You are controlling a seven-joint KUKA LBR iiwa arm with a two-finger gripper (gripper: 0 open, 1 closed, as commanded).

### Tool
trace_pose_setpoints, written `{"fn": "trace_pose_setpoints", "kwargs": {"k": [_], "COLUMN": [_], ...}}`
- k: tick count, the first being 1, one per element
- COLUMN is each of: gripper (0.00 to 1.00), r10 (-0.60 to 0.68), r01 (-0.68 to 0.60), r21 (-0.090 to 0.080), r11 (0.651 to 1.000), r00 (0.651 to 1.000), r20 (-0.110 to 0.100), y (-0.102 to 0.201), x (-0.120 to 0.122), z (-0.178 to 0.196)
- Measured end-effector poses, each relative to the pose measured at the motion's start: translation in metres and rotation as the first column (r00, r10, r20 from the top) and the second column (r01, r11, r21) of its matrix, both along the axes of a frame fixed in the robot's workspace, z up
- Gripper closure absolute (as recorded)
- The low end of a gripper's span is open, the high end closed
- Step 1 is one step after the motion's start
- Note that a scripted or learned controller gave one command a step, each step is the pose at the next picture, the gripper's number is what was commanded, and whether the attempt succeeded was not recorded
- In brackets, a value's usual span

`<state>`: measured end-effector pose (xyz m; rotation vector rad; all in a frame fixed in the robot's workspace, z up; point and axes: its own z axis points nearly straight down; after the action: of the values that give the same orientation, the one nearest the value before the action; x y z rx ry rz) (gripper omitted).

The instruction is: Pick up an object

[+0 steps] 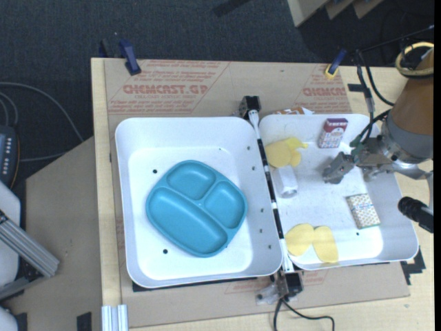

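From above, my gripper point(337, 169) hovers low in the right bin point(406, 243), fingers blurred so I cannot tell their state, near the small red carton point(333, 133), with a patterned packet point(364, 210) just beside and my arm point(412, 116) cut off at the edge.
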<state>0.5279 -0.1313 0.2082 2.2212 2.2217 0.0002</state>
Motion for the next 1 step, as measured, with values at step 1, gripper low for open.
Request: {"fn": "trace_pose_setpoints", "kwargs": {"k": [1], "gripper": [0.00], "r10": [0.001], "r01": [-0.001], "r21": [-0.001], "r11": [1.000], "r00": [1.000], "r20": [0.000], "y": [-0.0343], "x": [0.0797], "z": [-0.0329]}}
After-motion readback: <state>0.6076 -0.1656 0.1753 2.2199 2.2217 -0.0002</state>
